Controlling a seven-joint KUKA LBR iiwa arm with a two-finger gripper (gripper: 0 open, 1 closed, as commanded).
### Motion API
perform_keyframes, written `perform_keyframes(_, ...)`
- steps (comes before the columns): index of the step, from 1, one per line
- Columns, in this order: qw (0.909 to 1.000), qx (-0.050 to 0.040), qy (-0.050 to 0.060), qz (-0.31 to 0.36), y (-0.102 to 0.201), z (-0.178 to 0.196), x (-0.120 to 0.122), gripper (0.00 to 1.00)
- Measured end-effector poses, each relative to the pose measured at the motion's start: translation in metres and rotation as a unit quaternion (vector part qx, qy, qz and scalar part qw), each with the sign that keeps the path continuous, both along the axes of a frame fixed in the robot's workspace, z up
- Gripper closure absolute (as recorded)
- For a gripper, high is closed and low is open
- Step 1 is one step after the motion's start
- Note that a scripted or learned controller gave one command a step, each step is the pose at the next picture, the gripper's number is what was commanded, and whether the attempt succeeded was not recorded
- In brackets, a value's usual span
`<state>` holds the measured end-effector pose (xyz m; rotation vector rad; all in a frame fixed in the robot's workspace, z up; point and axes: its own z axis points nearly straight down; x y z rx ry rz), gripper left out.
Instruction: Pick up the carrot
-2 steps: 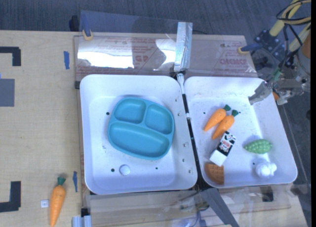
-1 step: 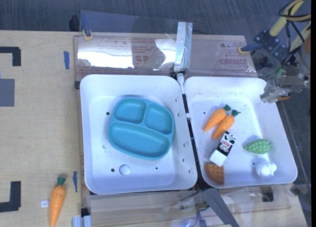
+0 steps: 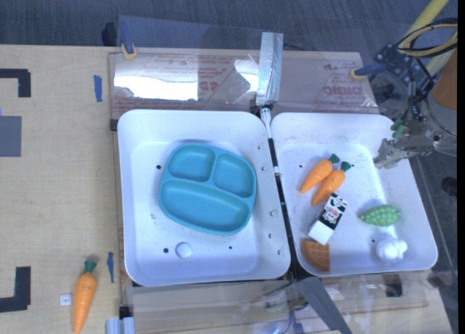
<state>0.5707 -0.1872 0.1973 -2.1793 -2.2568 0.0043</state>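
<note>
Arm enters at the right edge of the frame, mostly cut off, with its gripper [image 3: 389, 152] low over the upper right rim of the right bin [image 3: 425, 213]; whether the fingers are spread or closed cannot be told. Left bin [image 3: 138, 180] holds a blue divided plate [image 3: 208, 187]. Two carrots [image 3: 325, 176] lie touching near the right bin's centre, apart from the gripper; a third carrot [image 3: 85, 295] lies on the bench at lower left.
</note>
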Motion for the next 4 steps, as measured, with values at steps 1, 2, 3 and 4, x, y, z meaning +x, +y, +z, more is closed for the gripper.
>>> perform_keyframes(1, 1.0, -0.0006, -0.003, 0.0, 0.0, 0.003, 0.001, 0.0)
perform_keyframes(2, 0.9986, -0.0042, -0.016, 0.051, 0.032, -0.088, 0.041, 0.0)
perform_keyframes(3, 0.9986, -0.0067, -0.022, 0.047, 0.073, -0.094, 0.023, 0.0)
perform_keyframes(4, 0.9995, -0.0066, -0.022, 0.021, 0.076, -0.094, 0.02, 0.0)
